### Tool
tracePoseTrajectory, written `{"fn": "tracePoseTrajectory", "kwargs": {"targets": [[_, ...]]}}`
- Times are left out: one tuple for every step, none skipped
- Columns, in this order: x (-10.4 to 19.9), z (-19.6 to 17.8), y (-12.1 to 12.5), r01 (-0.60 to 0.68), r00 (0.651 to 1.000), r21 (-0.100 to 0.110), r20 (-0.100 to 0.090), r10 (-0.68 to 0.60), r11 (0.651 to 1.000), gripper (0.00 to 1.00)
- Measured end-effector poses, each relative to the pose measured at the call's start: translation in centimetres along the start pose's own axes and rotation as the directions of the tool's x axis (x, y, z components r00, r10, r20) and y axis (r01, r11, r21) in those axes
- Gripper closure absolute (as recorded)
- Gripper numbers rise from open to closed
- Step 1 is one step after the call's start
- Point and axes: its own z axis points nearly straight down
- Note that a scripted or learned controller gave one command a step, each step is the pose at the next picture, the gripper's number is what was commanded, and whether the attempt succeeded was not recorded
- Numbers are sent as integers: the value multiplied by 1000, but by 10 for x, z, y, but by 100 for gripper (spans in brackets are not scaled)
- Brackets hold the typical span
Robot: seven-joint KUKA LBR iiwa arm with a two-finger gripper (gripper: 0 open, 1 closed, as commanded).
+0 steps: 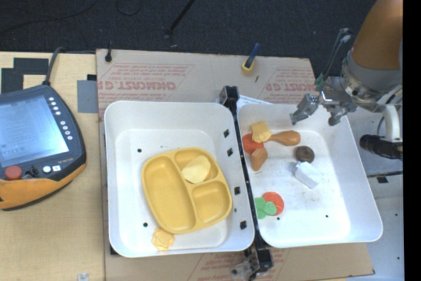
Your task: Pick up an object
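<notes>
Two bins sit side by side; the gripper (320, 110), jaws spread and grasping nothing, hovers at two o'clock from the brown drumstick (284, 137), its arm cropped.

The grey arm (375, 69), banded in orange above the wrist, is seen entering from the right; its two-finger gripper (320, 114) is held spread apart, with nothing grasped between the fingers.

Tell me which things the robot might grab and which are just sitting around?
Might grab, in the right bin, near the gripper:
drumstick
brown round piece
grey block
red and green toy

Just sitting around:
yellow tray in the left bin
control tablet
cardboard sheet
</notes>
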Motion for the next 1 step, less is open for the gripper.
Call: {"fn": "tracePoseTrajectory", "kwargs": {"targets": [[113,-43,-23,10,1000,-2,-4,-10,1000,0]]}}
